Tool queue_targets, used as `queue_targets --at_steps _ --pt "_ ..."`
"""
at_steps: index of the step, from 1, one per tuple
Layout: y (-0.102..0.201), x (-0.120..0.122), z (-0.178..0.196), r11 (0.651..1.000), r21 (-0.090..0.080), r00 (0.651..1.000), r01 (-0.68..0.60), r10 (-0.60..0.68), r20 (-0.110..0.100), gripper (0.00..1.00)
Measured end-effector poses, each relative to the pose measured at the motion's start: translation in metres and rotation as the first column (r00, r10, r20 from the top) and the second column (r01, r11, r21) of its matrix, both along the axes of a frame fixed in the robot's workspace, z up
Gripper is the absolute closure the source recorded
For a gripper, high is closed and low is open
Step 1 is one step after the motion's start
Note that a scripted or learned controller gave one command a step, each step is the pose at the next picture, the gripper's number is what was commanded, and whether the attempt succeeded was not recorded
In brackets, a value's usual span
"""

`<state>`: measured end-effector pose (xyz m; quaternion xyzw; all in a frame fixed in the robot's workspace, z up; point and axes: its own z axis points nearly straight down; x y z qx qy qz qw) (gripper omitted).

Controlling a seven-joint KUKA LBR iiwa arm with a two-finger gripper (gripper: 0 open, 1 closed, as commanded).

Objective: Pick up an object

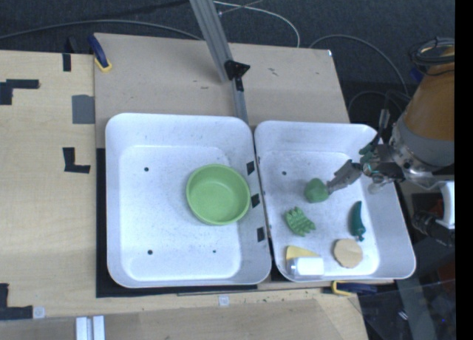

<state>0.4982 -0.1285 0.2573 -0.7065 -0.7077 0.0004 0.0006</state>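
Note:
The right bin (384, 253) holds several small items. A dull green rounded lump (315, 191) lies near its middle. A bright green ridged toy (298, 221) is just below it, and a dark teal curved piece (358, 220) lies to the right. At the front lie a tan disc (347, 253) and a yellow-and-white block (304, 261). My gripper (334, 183) reaches in from the right, low over the bin. Its tip is right beside the dull green lump, at the lump's right edge. Nothing shows as lifted.
The left bin (133, 146) holds a light green bowl (217, 194) near its right side. A grey pole (214, 28) slants down from the top to the ridge between the bins. The arm's orange band (436, 106) sits over the right bin's right rim.

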Motion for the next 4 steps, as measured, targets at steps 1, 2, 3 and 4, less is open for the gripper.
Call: queue_targets --at_steps 1,2,3,4 --pt "0.0 0.0 0.0 1.0 0.0 1.0 0.0 0.0 0.0 0.0" --pt "0.01 -0.006 -0.053 1.0 0.001 1.0 0.001 -0.001 -0.006 0.0" --pt "0.011 -0.008 -0.118 1.0 0.001 1.0 0.001 -0.001 -0.008 0.0" --pt "0.011 -0.008 -0.169 1.0 -0.001 1.0 0.001 -0.001 0.001 0.0"
